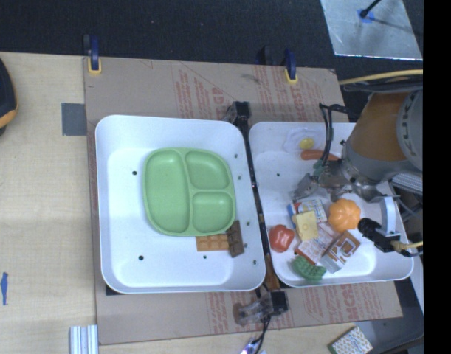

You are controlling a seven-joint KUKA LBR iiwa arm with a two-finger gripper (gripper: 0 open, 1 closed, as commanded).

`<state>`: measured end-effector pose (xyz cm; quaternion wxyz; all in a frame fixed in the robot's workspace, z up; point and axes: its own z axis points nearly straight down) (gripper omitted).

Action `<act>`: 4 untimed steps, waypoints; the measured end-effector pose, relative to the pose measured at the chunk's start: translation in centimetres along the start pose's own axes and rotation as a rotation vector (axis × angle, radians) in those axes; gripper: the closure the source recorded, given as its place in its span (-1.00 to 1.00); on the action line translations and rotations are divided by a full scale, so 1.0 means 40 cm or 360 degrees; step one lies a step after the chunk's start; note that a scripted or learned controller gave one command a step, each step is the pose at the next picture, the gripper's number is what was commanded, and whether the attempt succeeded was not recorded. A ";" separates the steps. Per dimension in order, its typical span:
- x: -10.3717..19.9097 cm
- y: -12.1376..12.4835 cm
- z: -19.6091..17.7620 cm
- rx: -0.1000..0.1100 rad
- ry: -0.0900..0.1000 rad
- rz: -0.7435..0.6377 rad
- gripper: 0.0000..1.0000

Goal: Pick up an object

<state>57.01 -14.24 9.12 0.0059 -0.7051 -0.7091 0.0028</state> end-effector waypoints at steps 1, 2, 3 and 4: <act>-0.183 0.224 -0.097 -0.0035 -0.0018 0.0001 -1.00; -0.173 -0.104 -0.121 0.0000 -0.0003 0.0008 -1.00; -0.145 0.138 0.001 -0.0023 -0.0009 -0.0005 -1.00; -0.176 -0.181 0.002 0.0002 -0.0002 0.0011 -1.00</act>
